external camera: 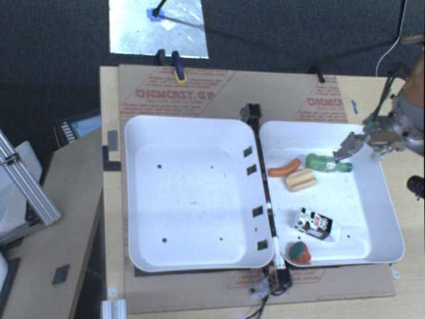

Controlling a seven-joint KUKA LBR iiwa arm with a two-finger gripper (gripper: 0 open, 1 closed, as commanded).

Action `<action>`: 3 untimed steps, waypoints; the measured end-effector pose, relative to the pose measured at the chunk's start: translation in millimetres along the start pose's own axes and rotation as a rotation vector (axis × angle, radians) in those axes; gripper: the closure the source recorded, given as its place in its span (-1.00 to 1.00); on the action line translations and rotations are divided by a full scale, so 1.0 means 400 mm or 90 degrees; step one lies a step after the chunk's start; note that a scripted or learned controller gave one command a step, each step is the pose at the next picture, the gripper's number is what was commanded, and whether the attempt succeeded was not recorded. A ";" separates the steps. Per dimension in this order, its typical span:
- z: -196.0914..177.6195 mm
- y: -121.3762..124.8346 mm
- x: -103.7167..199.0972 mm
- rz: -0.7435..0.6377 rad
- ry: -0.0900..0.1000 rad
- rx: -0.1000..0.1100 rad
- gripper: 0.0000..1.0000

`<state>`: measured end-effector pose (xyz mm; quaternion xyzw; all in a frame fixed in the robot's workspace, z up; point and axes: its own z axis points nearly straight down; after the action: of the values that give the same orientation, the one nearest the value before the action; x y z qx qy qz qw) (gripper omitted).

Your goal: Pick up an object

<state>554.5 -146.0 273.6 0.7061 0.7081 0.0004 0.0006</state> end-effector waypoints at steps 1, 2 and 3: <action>-0.028 0.002 0.000 -0.002 0.000 -0.002 1.00; -0.126 -0.117 0.161 -0.005 0.002 -0.002 1.00; -0.266 -0.164 0.322 -0.006 0.002 -0.005 1.00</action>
<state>488.3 -17.2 379.7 0.7027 0.7115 0.0039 0.0023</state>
